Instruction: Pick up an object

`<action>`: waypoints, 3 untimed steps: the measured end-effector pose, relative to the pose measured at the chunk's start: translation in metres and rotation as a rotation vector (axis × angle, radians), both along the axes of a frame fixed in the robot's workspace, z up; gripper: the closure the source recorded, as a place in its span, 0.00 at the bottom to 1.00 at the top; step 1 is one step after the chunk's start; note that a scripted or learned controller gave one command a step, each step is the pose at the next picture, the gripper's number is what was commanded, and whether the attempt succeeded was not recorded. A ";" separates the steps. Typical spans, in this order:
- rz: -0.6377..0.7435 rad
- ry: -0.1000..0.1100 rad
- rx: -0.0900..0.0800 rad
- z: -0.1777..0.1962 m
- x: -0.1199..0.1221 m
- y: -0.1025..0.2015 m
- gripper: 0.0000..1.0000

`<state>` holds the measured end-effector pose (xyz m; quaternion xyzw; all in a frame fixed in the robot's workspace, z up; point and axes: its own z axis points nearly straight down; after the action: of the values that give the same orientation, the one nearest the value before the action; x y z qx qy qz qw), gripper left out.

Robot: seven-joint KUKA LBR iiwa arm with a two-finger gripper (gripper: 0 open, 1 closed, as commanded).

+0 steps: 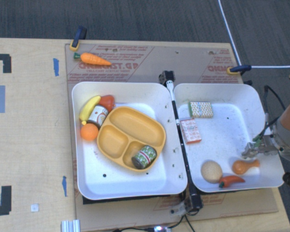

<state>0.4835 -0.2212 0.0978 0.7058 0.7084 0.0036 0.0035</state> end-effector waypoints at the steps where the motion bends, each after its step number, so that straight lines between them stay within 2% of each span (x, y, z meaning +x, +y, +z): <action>1: 0.004 0.004 0.009 0.000 0.000 0.004 0.00; 2: -0.003 0.007 -0.001 -0.012 -0.003 0.038 0.00; 3: -0.004 0.001 -0.004 -0.001 -0.002 0.037 1.00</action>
<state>0.4820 -0.1840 0.0969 0.7072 0.7070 0.0018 0.0043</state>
